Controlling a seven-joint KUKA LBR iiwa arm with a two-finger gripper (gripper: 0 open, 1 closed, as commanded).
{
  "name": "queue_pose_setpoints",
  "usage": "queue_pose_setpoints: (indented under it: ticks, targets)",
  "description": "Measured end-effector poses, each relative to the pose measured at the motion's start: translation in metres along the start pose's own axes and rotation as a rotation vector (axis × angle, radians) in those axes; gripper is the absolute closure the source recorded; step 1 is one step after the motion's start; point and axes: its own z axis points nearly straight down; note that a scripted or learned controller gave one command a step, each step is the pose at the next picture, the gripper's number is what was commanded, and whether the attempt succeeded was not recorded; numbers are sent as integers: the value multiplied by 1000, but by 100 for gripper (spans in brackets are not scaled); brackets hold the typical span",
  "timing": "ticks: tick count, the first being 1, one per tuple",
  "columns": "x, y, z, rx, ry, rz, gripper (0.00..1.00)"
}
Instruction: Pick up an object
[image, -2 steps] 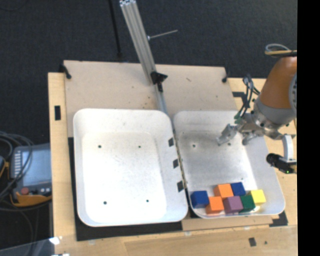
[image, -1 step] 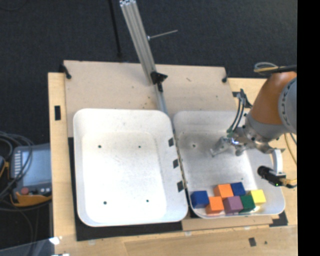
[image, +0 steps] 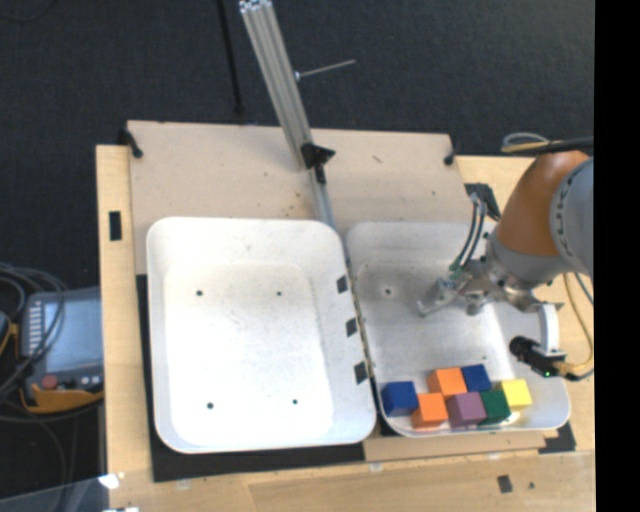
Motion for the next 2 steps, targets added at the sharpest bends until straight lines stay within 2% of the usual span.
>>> queue_pose_setpoints:
  ticks: [1, 2]
  targets:
    - [-1, 1, -12, -5, 1, 5, 100]
    - [-1, -4, -74, -5, 3, 4, 100]
